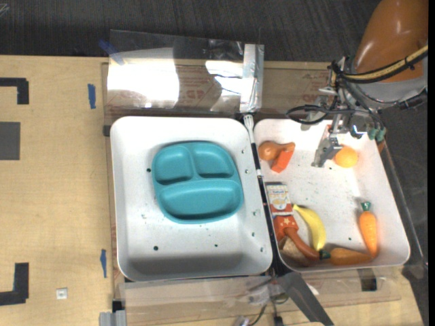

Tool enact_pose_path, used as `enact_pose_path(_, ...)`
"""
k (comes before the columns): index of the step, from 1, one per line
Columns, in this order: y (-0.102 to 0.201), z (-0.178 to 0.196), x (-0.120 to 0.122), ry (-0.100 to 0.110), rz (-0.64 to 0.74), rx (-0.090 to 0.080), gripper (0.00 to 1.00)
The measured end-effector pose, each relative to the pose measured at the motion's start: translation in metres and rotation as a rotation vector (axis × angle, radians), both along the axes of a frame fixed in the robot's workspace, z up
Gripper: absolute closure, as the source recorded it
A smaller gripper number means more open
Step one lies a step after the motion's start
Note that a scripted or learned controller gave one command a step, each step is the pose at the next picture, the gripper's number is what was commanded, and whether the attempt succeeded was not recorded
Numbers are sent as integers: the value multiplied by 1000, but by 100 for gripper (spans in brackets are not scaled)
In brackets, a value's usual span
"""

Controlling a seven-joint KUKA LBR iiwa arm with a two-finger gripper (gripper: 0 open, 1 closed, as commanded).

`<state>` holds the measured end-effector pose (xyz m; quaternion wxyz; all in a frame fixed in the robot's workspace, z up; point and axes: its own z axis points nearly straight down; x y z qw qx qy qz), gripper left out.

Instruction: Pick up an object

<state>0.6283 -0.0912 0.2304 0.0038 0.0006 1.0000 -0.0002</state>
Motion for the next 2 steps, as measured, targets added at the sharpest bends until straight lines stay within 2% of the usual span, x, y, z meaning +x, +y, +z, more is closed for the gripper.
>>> enact_pose_path(1,-13,-60,-69,4,222,-1,0)
enact_pose_path(2,-17,-139,-122,-3,207,-2,0)
